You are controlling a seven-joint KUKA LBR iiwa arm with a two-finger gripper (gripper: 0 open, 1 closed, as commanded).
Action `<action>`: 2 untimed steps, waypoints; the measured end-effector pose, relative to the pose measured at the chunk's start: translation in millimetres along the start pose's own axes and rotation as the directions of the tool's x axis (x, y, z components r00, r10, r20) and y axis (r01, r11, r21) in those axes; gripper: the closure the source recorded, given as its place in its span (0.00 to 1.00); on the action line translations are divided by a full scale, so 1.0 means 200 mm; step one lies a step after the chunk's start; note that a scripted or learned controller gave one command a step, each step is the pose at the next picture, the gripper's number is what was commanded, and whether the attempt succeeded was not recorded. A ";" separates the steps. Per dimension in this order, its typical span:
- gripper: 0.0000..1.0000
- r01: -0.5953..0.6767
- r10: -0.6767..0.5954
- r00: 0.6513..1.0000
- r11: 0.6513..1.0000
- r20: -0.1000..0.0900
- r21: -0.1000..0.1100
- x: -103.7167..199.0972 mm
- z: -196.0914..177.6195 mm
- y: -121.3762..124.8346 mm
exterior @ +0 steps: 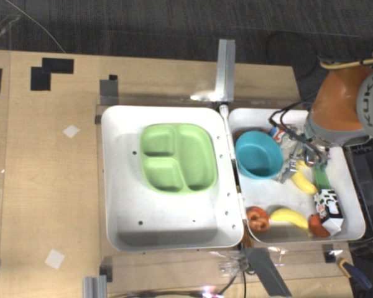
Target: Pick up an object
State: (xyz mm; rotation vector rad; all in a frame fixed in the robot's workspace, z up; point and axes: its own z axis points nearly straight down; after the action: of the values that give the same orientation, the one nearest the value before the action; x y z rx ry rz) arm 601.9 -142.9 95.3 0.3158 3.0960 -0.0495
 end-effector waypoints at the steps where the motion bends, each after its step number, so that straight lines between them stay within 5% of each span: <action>1: 0.00 -0.042 0.041 0.999 0.999 0.008 0.002 0.04 -0.01 0.01; 2: 0.00 -0.153 0.153 0.988 0.988 0.003 0.009 0.10 -0.01 0.02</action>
State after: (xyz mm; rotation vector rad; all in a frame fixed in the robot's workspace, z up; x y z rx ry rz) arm 582.3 -134.6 96.9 0.5517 3.0589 -0.0596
